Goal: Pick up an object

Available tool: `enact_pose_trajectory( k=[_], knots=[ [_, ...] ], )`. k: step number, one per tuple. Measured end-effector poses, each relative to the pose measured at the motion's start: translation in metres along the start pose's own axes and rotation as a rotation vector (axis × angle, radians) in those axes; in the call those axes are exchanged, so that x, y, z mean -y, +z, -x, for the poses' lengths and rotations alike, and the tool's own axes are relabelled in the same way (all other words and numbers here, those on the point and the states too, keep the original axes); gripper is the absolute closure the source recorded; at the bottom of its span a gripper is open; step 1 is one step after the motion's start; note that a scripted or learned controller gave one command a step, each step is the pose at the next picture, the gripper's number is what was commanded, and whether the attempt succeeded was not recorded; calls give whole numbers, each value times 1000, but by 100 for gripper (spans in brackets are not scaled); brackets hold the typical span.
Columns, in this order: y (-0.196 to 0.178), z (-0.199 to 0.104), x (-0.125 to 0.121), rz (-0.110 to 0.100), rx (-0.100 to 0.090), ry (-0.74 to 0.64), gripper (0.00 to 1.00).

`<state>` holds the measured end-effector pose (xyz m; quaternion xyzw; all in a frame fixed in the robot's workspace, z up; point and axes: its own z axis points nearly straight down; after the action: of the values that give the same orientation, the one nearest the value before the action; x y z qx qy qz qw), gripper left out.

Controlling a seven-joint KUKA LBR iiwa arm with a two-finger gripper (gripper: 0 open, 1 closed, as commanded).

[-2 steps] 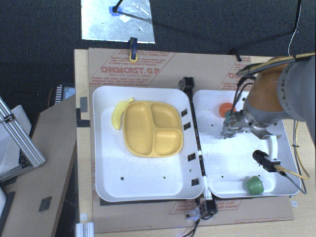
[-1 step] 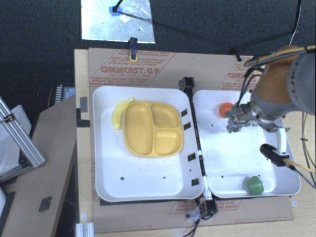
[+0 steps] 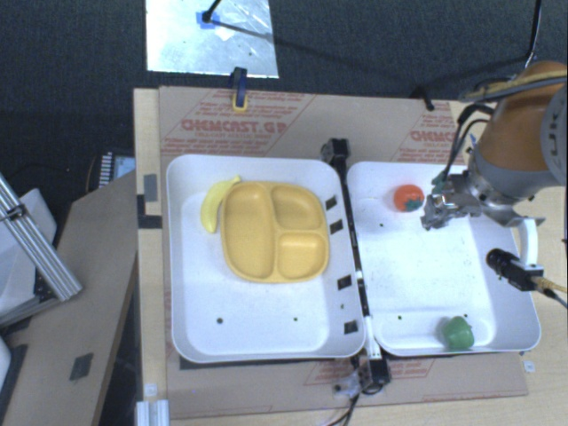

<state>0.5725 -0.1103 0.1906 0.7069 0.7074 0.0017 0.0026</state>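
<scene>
The claw [image 3: 437,209] hangs over the far side of the right bin [image 3: 417,313], just right of an orange ball [image 3: 408,197]; whether it is spread cannot be told. The approach appears underway; next it must centre over the ball and descend.

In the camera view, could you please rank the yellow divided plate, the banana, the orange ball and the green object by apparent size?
1. Yellow divided plate, clearly largest.
2. Banana, though the plate partly hides it.
3. Orange ball and green object look alike; no ranking.
</scene>
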Motion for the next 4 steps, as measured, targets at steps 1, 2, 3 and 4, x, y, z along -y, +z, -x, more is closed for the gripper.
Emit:
enact_pose_trajectory(
  k=[1, 2, 3, 4],
  knots=[
    [-54, 0, -2, 1, 0, -3, 100],
    [-42, -55, 13, -6, -3, -8, 100],
    [-31, -110, 22, -6, -4, -9, 100],
    [-42, -159, 31, -4, -3, -9, 100]
  ],
)
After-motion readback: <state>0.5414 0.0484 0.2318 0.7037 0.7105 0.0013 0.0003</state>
